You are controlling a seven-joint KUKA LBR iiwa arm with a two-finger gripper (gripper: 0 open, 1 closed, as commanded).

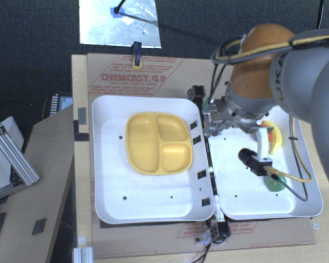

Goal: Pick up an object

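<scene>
Gripper sits by right bin's upper-left corner (I can't tell if it's open or closed). Yellow banana-like obj and green obj lie in that bin, yellow divided plate in left bin.

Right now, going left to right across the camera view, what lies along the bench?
Left white bin → yellow divided plate → right white bin. The yellow piece and green piece in the right bin sit one above the other, so I leave them unordered.

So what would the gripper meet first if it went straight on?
Probably the right bin at its inner wall, since the gripper points down toward it; depth is unclear.
</scene>
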